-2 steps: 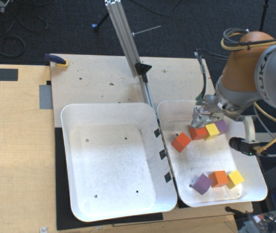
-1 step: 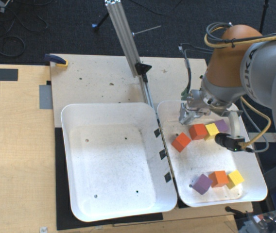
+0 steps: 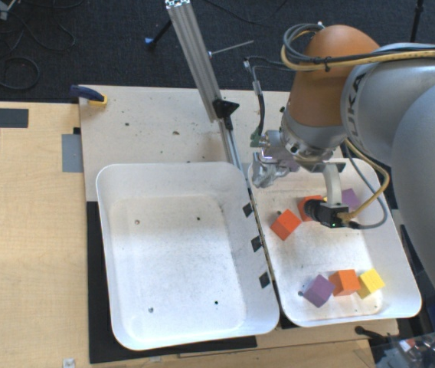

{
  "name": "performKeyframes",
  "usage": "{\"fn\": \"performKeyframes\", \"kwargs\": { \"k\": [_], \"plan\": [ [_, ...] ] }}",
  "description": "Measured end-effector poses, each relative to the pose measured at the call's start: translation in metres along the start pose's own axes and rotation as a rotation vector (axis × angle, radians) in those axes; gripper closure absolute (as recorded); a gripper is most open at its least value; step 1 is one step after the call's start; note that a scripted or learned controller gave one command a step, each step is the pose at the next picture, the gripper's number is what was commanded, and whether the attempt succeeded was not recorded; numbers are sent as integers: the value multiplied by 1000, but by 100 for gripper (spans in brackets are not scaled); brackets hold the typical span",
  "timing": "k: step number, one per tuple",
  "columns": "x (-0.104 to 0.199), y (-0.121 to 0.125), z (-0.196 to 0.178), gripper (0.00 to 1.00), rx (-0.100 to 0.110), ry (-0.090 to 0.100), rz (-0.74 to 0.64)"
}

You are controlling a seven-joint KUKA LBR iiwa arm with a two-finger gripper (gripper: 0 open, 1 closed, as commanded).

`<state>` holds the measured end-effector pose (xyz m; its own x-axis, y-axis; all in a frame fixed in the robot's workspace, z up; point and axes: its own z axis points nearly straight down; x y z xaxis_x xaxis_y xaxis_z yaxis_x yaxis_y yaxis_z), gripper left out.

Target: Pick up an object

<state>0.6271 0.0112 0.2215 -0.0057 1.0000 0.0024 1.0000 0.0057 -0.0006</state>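
Bench (image 3: 164, 121) of pale board, seen from above at a slant, with two shallow white bins set side by side on it. At the far left of the board a blue and yellow clamp (image 3: 87, 94) is fixed near the back edge. Next comes the left bin (image 3: 171, 259), its floor speckled with dark marks. A slanted aluminium rail (image 3: 198, 52) runs down to the back edge where the bins meet, and three black clips (image 3: 256, 244) are spaced along that shared edge. Just right of the rail's foot, the gripper (image 3: 266, 173) is held over the back left corner of the right bin (image 3: 317, 251), close to its wall. Whether it is parted or clenched cannot be told, and nothing is seen grasped in it. A red-orange cube (image 3: 285, 225) lies on the bin floor just in front of the gripper and slightly to its right, apart from it. Further right, a red object (image 3: 308, 205) and a purple block (image 3: 349, 198) are partly hidden by the wrist. Toward the front of the bin a purple cube (image 3: 318, 290), an orange cube (image 3: 345, 281) and a yellow cube (image 3: 371, 282) are bunched together. If the gripper were lowered where it hangs, the bin wall or the rail's foot could be struck and no cube caught. The red-orange cube, lying skewed to the bin's edges, might be pushed aside or tipped rather than gripped unless it is squarely straddled. In the bunched group, neighbours could be knocked or two cubes pinched at once.
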Motion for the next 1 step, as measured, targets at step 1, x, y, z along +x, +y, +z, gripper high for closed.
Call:
{"fn": "performKeyframes", "kwargs": {
  "k": [1],
  "plan": [
    [55, 6, -11, 100, 0, -1, 1]
  ]
}}
